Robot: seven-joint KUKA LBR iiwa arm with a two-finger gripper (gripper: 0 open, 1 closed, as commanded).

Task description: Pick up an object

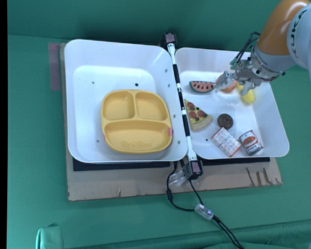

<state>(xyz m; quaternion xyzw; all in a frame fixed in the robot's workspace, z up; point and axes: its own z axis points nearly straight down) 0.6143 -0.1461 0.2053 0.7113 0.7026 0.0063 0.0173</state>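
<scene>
Left bin (pixel 83 56): holds a yellow divided plate (pixel 136 121) with three compartments, lying flat toward the near right part of the floor. Between the bins: a black-and-white bar (pixel 178 87) running from far edge to near edge, with a cable (pixel 197 201) trailing off the near end.

Right bin (pixel 272 123): watermelon slice (pixel 202 86) near the far left corner. Pizza slice (pixel 198 115) against the left wall, about mid-length. Brown round cookie (pixel 225 121) just right of the pizza slice, apart from it. White-and-red packet (pixel 226 141) near the near edge. Small can (pixel 250 142) with red label just beside the packet, lying tilted.

Gripper (pixel 237 83) low over the far part of the right bin, right of the watermelon slice. Orange item (pixel 228 87) at its left finger and yellow item (pixel 247 96) under its right finger, possibly toy fruit; both partly hidden. Spread of the claw: cannot be told, nor whether either item is gripped.
</scene>
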